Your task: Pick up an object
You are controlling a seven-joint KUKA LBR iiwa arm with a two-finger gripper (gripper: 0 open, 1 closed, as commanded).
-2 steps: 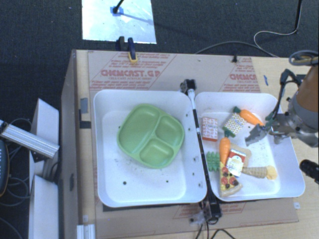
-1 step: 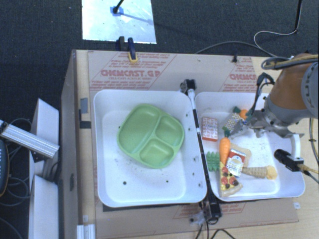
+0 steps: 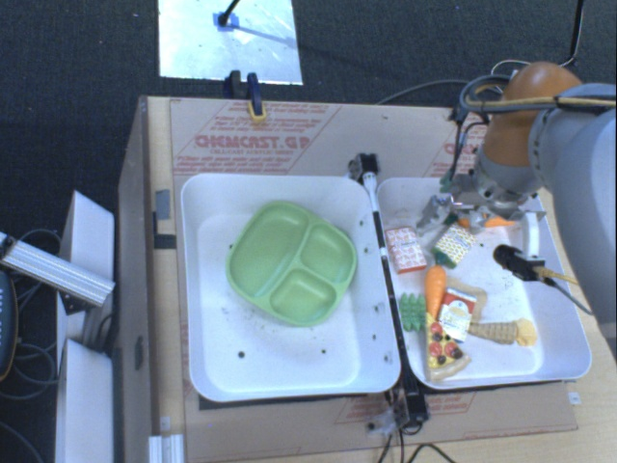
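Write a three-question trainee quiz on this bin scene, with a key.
1. True or false: the green divided plate lies in the same bin as the toy carrot.
2. Which item lies nearest the front edge of the right bin? A) pizza slice B) carrot C) ice cream cone
3. Fill in: the gripper hangs over the ___ part of the right bin, near the divider.

Key: 1 false, the plate is in the left bin. 2 A. 3 back.
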